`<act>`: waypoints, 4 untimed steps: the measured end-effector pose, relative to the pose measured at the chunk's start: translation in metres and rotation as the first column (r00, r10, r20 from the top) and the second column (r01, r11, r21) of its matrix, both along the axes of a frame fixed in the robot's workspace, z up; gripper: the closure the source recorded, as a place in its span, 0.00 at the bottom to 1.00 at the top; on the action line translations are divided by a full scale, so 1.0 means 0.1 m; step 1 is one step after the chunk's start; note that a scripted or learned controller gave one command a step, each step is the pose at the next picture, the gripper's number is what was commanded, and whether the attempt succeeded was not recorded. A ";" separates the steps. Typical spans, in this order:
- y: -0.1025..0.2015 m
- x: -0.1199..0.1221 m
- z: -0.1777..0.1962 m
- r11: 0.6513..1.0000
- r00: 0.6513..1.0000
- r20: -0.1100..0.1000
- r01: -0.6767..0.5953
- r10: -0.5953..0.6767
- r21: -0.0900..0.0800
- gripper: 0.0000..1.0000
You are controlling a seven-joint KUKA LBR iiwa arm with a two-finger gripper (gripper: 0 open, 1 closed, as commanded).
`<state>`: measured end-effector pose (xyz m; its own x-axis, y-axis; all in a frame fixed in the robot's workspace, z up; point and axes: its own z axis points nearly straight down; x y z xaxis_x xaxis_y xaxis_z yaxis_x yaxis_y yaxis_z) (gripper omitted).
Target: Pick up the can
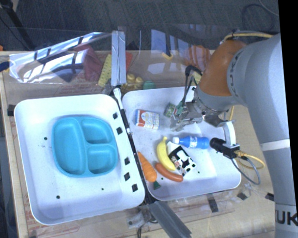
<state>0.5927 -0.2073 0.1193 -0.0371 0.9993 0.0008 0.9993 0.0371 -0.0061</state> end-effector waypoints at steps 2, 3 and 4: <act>-0.04 0.68 -0.18 0.999 0.999 0.018 0.044 -0.044 -0.003 0.00; -0.02 0.70 -0.07 0.999 0.999 0.018 0.036 -0.036 -0.003 1.00; 0.46 0.56 1.02 0.988 0.988 0.005 0.156 -0.156 -0.001 1.00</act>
